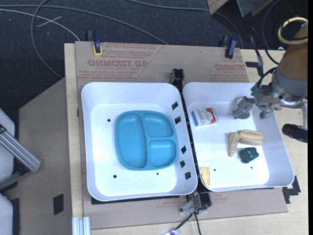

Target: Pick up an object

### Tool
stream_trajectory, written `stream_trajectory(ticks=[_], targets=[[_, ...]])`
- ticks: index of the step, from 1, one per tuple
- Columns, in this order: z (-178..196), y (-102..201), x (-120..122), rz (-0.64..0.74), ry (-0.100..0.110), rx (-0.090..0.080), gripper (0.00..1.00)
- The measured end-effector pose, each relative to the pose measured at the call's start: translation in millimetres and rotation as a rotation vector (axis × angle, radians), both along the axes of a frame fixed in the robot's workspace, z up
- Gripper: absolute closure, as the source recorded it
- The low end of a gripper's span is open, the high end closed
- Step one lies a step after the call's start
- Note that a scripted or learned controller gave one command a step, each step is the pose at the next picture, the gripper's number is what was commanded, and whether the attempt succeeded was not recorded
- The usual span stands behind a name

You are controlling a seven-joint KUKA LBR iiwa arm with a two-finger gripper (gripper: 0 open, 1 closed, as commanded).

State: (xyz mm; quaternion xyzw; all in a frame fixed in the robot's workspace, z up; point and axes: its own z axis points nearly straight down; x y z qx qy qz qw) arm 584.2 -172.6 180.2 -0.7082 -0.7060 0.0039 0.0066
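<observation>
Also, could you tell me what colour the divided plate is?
Light blue; the divided plate shows best in the camera view.

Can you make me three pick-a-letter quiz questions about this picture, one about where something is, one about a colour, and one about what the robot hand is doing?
1. Where is the blue plate?
A. In the left bin
B. In the right bin
C. On the floor

2. What colour is the small lumpy thing by the two tan blocks?
A. Red
B. Dark green
C. Yellow

3. What is the gripper doing?
A. Gripping the blue plate
B. Lifting the little card
C. Hanging over the right bin with nothing between its fingers

Answers:
1. A, the plate lies in the middle of the left bin.
2. B, the lump beside the tan blocks is dark green.
3. C, the fingers sit above the bin's upper right part, apart from the little red, white and blue card, with nothing held.
</observation>
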Motion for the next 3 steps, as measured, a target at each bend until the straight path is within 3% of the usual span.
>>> stream_trajectory(ticks=[1, 3], targets=[[7.8, 0.3, 3.4, 0.003, -0.014, -0.003, 0.0], [-98.0, 1.0, 1.1, 0.003, -0.009, -0.001, 0.0]])
